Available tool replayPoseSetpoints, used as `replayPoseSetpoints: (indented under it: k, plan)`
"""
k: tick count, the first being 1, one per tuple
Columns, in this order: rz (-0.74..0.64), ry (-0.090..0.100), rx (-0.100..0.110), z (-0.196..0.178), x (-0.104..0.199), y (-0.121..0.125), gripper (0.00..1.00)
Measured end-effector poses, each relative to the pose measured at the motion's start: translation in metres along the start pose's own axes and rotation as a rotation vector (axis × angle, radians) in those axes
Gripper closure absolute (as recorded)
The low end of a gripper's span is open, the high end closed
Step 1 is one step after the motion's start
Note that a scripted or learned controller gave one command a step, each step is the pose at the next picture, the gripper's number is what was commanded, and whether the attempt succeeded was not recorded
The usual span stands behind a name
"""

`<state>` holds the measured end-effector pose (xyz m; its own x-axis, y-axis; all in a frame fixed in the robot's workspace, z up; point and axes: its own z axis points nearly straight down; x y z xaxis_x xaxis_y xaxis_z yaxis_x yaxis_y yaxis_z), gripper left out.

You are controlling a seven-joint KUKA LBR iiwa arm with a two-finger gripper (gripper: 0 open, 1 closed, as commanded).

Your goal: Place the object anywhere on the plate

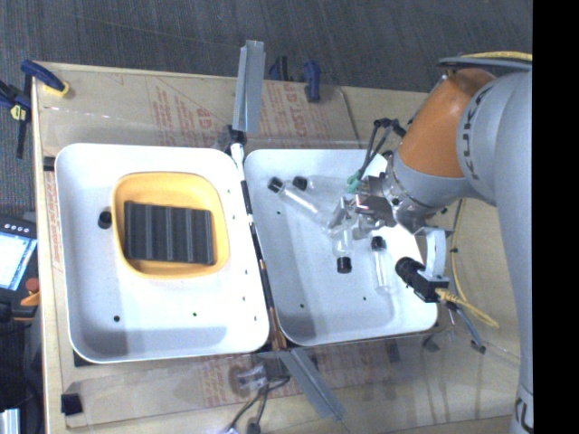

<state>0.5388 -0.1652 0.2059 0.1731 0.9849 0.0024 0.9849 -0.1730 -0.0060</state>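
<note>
Since the gripper [351,222] is lowered into the right bin [308,319], the step in hand is judged to be the picking of an object, and the plate [167,188], a yellow one with a dark ribbed insert [170,233], is waiting in the left bin [99,333], well apart from the gripper. Several small clear tubes with black caps are seen near the gripper: one [291,193] lies up and to the left of it, one small piece [344,259] lies just below it, and one [379,262] lies to the lower right of it. Which of them is the task's object cannot be told with certainty; the small piece just below the gripper is judged the most likely target. Whether the jaws are wide, narrow or closed on something cannot be told, because the parts there are clear and mixed with the tubes. To do this step well, the fingers should be brought around one tube only, and the lift should be checked before the arm is moved. Between the gripper and the plate, the two bin walls and the dark divider [255,242] are standing, so the object must be carried high over them. A black part [414,278] and cables [466,307] to the lower right of the gripper could be caught.
</note>
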Motion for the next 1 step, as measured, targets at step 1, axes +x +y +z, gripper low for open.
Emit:
replayPoseSetpoints:
  k: [1]
  plan:
    - [0.033,-0.001,-0.001,-0.0237,0.0496,0.0174,1.0]
